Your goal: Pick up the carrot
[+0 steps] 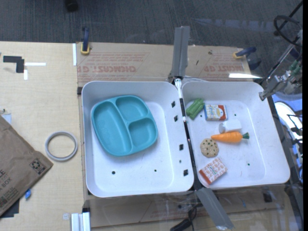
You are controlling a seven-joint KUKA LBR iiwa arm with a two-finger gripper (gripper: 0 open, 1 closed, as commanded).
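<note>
The carrot point(227, 137) lies in the middle of the right bin point(262, 167), tip pointing left, with a cookie point(209, 147) just below its tip and a small white piece point(230, 125) just above. The gripper point(281, 81) sits at the frame's right edge beyond that bin's upper right corner; its state I cannot tell. The left bin point(96, 177) holds a teal divided plate point(124, 124).

Gripper point(267, 91) at view's right edge, raised; arm barely reaching in from right.

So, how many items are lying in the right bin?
6: green vegetable and small carton at the far side, white piece above the carrot, cookie beside it, red packet nearest.
</note>
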